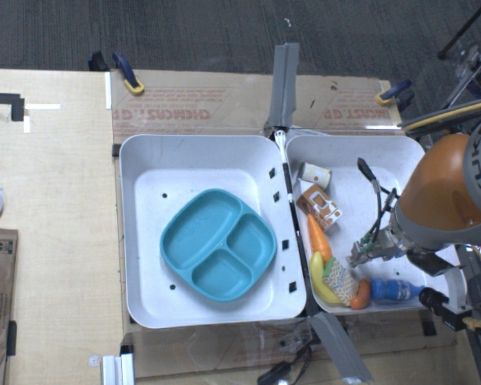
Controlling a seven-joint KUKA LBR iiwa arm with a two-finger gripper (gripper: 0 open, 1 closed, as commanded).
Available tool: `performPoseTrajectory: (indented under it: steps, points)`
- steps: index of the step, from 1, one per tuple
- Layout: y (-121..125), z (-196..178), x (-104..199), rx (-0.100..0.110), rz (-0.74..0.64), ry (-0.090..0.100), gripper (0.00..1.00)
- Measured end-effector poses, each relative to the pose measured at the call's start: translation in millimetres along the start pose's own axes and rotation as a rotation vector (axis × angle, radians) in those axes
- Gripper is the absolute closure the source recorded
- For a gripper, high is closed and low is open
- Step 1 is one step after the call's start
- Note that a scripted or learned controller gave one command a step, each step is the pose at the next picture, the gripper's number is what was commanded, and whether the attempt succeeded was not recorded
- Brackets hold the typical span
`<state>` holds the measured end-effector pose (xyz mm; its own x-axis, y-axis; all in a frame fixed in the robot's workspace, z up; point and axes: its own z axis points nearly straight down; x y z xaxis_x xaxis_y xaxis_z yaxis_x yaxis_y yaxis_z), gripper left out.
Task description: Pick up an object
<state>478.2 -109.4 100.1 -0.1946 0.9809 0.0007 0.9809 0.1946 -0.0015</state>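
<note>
Low over the right bin (pixel 409 147), the gripper (pixel 367 251) hangs just above a tight cluster: carrot (pixel 319 239), banana (pixel 321 283), blue bottle (pixel 394 291). How far it is open, I cannot tell, and nothing is visibly held. Because the items touch, a descent risks landing between them and closing on nothing, or nudging the carrot aside.

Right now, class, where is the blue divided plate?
The blue divided plate lies flat in the left white bin, around its middle, across the divider from the carrot and banana.
</note>
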Motion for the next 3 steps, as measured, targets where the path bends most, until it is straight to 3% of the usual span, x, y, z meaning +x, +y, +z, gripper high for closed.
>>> performPoseTrajectory:
  steps: [1,2,3]
  points:
    - [-0.7,-0.9,-3.3,0.0,0.004,-0.005,0.0]
    - [75.1,9.6,-8.1,0.002,0.387,-0.002,0.0]
    - [17.5,9.4,-9.6,0.003,0.639,-0.001,0.0]
